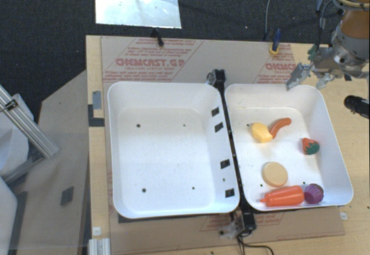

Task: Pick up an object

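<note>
Toys sit in the right bin [332, 132]: yellow piece [261, 132] w/ orange sausage [280, 125] touching it, strawberry [310, 146] nr the bin's right wall, round biscuit [275, 174], carrot [283, 196] and purple piece [314, 193] along its front wall. I see the hand [309, 76] above the bin's back-right corner, fingers apart, holding nothing.

Bright, even overhead light; soft shadows inside the white bins [173, 95], glare on the metal plate [137, 8]; focus slightly soft.
</note>
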Controlling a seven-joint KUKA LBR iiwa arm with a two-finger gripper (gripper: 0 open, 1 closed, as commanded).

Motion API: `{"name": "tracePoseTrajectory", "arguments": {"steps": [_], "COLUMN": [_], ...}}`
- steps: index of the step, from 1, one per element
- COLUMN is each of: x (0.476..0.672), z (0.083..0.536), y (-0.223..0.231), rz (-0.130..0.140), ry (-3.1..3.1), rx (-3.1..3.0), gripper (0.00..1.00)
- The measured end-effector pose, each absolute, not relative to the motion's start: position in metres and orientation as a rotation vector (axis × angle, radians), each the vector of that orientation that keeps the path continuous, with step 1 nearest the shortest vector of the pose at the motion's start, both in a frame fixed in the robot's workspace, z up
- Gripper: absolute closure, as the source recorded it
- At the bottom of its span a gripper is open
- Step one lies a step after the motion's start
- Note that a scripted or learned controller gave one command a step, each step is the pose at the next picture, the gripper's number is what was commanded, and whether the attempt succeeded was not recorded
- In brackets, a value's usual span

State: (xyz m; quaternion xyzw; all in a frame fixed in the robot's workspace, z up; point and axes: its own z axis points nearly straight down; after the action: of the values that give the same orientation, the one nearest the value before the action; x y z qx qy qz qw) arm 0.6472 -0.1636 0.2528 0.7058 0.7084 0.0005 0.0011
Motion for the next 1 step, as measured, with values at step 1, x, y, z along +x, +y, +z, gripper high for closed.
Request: {"name": "tracePoseTrajectory", "arguments": {"steps": [1], "x": [0.5885], "z": [0.1448], "y": [-0.1184], "rz": [-0.008], "ry": [2.233], "rx": [2.226], "gripper": [0.0]}}
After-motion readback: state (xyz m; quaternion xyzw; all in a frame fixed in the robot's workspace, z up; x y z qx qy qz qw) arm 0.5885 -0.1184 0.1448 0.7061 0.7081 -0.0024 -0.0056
